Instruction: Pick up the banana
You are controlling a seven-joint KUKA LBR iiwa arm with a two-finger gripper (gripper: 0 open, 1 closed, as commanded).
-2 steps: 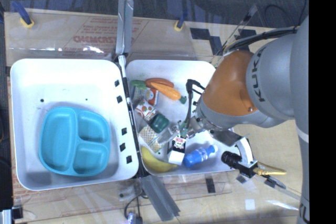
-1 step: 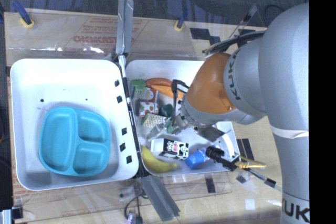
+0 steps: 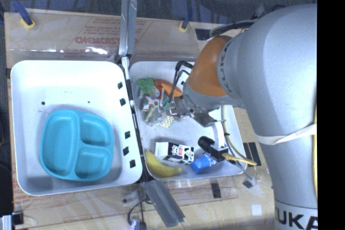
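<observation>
- The banana point(image 3: 160, 166) lay in the right bin point(image 3: 232, 116), against its near-left corner, just beside a black-and-white box point(image 3: 175, 151).
- The gripper point(image 3: 171, 110) hung over the clutter at the bin's middle, apart from the fruit; I could not tell how it was set.
- Judged step: approach, nothing grasped yet.
- The next move called for shifting toward that corner and descending without striking the wall.

Left bin point(image 3: 21, 116): one blue divided plate point(image 3: 77, 144). Right bin point(image 3: 141, 70): a black-and-white patterned box point(image 3: 174, 151), a blue cup-shaped object point(image 3: 202, 164), and a green-and-orange toy point(image 3: 153, 86) near the far wall.
</observation>
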